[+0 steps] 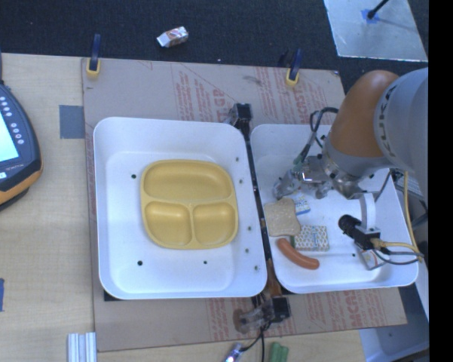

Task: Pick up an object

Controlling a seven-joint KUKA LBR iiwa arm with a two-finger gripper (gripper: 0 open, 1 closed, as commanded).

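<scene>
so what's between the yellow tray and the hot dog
In the camera view, the adjoining walls of the left bin and right bin lie between the yellow tray and the hot dog.

Glossy plastic tray (188,202); smooth white bins (113,202).

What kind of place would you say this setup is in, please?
Probably a robotics lab bench: a grey robot arm with an orange band reaches over two shallow white plastic bins, and an orange-edged handheld control pendant with a screen lies alongside.
</scene>
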